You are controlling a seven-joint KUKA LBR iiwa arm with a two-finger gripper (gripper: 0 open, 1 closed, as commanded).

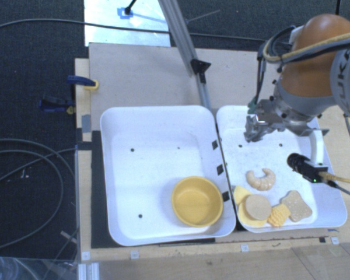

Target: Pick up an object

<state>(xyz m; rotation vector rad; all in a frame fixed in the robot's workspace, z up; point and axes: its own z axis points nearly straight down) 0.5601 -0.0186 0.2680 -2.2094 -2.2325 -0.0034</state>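
Nothing has been picked yet, as far as I can see from here. The likeliest thing to take is the croissant [261, 179], lying on the floor of the right bin [233, 121] just below the pincer [255, 130] and a touch toward the arm's side. It sits apart from the pincer, with bare white floor between them.

Past the croissant, further from the pincer and along the bin's near edge, there is a small crowd of toy food: a round tan bun [258, 206] resting partly on a yellow wedge [241, 195], a ridged yellow waffle piece [278, 215] touching the bun, and a slice of toast [297, 205] beside that. They lie close together, which I would guess makes any one of them harder to grab cleanly than the croissant on its own.

The pincer hangs over the far half of the right bin, its metal tips pointing down at empty floor. I see nothing between them. How wide they stand I cannot tell; the tips blur into one grey clump at this angle.

Off to the pincer's far side, across the divide, the left bin [157, 127] holds a yellow bowl [197, 200] near its front corner.

So the whole job is left: move over an object, come down, close, lift.
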